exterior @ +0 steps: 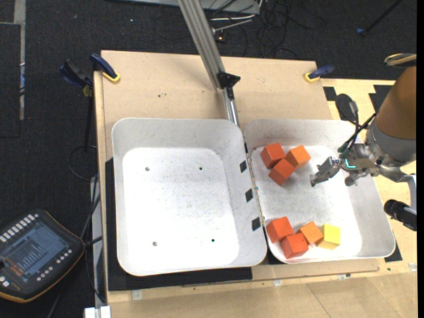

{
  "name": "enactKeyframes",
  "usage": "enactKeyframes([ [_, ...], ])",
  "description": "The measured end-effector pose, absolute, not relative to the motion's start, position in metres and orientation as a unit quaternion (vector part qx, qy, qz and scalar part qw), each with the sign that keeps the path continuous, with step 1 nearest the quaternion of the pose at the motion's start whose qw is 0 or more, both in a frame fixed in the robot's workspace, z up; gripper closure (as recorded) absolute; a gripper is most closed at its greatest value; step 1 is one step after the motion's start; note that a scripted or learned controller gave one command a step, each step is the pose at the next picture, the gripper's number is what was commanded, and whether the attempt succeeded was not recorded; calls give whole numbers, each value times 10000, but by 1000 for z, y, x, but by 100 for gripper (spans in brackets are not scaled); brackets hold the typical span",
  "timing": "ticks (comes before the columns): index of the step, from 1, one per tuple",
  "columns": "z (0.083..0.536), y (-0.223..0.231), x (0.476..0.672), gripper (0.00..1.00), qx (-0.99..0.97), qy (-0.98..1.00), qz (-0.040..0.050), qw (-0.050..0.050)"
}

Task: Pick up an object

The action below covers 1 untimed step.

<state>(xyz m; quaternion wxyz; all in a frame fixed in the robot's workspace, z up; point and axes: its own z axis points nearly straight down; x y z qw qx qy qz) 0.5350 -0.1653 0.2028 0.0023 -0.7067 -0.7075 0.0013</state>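
Claw (pixel 322 173) over right bin (pixel 371 217), grip state unclear, cannot tell. Nearest: upper block cluster (pixel 283 161), just left of claw; yellow block (pixel 331 235) lies below.

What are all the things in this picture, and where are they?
White bins: 2, white, side by side on the bench; left bin, right bin.
Upper blocks: 3, two red-orange and one lighter orange, clustered in the right bin's upper part.
Lower blocks: 4, two red-orange, one orange, one yellow, clustered near the right bin's lower edge.
Bench: 1, light brown wood, under both bins.
Clamps: 2, blue and yellow, at the bench's top corners.
Metal pole: 1, silver, slanting down from the top to between the bins.
Handheld controller: 1, dark with a screen, bottom left on the floor.
Gripper: 1, dark grey, over the right bin, right of the upper blocks.
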Motion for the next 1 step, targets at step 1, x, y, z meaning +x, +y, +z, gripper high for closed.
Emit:
enactKeyframes([
  [1,205,-165,536,0,-7071,-7071,0,-1],
])
